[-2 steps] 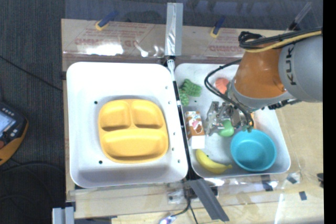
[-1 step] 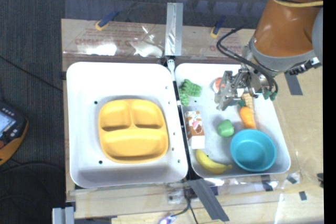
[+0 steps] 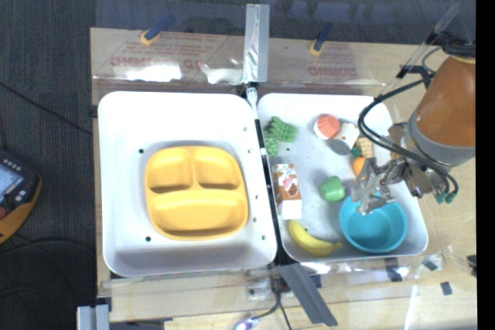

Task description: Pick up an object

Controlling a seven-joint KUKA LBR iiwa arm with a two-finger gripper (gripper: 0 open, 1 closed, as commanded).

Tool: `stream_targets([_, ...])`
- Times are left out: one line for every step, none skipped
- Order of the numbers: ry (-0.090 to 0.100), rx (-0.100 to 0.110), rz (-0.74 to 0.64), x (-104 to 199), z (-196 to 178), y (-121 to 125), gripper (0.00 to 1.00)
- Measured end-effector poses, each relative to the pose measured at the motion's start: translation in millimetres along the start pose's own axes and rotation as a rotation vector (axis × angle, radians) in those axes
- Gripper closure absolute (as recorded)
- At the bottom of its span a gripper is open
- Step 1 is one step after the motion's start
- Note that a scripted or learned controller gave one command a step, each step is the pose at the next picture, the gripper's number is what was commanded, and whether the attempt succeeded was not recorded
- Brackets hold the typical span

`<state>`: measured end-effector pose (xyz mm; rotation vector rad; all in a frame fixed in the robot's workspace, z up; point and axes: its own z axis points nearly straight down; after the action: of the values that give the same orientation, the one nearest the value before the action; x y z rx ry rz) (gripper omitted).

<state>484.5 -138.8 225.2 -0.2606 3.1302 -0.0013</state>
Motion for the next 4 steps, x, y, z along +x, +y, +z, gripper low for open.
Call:
stream_targets([-0.008,0.005,-0.204,-20,131,-13,1.00])
stream_targets([-0.016,0.006,-0.050,-86,133,21,1.00])
stream_targets([0.001,-0.002,0.093,-25,122,43,1.00])
stream_targets([-0.003,-0.001,0.093,-26,121,43,0.00])
